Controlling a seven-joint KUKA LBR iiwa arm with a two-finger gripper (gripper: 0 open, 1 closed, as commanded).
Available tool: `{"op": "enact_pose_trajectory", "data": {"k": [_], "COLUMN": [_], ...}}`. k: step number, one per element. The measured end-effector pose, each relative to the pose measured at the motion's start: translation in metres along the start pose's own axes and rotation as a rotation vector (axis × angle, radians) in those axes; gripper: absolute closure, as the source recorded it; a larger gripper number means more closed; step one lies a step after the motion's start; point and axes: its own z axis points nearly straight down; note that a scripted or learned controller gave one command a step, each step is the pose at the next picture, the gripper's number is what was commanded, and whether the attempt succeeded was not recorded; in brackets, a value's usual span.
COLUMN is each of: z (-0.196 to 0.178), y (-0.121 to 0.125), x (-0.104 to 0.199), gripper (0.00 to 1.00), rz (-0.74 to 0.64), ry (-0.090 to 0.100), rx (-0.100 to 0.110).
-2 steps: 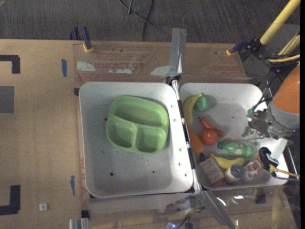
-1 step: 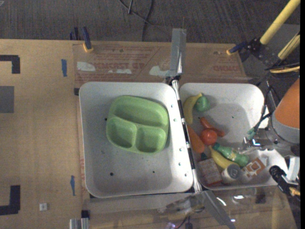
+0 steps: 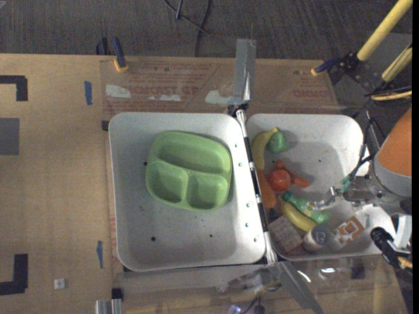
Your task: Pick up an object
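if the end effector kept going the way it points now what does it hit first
The end effector points left and downward into the right bin. First in that line looks to be the green-and-yellow toy lying just ahead, with the red tomato-like toy beyond. Depth is unclear from this slant, so it might pass above them.

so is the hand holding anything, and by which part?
Cannot tell. The hand sits low in the right bin beside the green-and-yellow bottle; no object shows between its fingers.

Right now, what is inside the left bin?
A green divided plate, upright, lies in the left bin. Its three compartments hold nothing. Whatever lies under it is covered.
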Motion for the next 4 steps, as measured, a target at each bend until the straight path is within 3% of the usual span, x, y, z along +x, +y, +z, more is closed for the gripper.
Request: {"op": "enact_pose_trajectory", "data": {"k": [1,2,3,4], "z": [0.038,0.03,0.007,0.007], "y": [0.101,0.101,0.096,0.096], "x": [0.037,0.036,0.031,0.031], "gripper": [0.0,1.0,1.0,0.0], "rz": [0.028,0.028,0.033,0.033], "ry": [-0.004,-0.009,-0.002,-0.002], "rx": [-0.014,-0.013,0.0,0.0]}}
